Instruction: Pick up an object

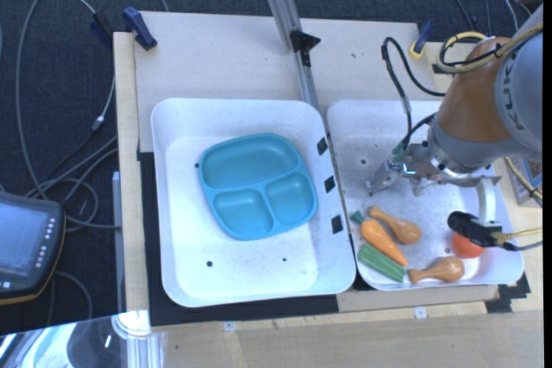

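Nearest the lens: tan drumstick (438,271) and green vegetable (380,262) at the front edge of the right bin (362,134). Just behind them are a carrot (384,242), a second drumstick (398,227) and a red tomato (467,248) off to the right. The left bin (164,129) holds a blue plate (257,185).

The gripper (380,182) is low over bare bin floor, just behind the second drumstick and not touching any toy. Can't tell if it is open or closed; nothing seen held.

Step looks like the approach, with no grasp made. The next move likely calls for shifting toward the front, centring over the second drumstick or the carrot, then descending. The toys are crowded, so a clean pick is tricky.
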`<action>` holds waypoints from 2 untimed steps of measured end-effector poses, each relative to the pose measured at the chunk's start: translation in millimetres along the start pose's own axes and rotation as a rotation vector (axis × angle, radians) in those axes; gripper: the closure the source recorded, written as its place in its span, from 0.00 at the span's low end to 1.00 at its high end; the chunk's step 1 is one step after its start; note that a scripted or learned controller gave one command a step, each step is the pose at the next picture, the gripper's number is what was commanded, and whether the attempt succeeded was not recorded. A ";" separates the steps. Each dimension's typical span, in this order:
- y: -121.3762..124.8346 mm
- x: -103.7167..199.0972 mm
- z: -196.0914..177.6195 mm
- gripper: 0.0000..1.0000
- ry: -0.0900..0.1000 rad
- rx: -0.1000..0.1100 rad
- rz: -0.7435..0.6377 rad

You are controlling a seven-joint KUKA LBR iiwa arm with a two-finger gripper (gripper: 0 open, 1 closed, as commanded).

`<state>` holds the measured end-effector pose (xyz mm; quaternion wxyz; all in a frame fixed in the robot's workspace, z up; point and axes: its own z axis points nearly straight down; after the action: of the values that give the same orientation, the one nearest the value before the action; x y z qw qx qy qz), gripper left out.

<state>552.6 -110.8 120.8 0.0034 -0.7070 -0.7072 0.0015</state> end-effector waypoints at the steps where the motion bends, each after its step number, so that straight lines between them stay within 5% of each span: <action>1: -0.6 0.6 30.2 0.00 -0.001 -0.001 0.000; 2: 0.9 0.8 17.2 1.00 -0.001 -0.007 0.000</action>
<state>553.4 -110.0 103.6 0.0007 -0.7069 -0.7073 -0.0007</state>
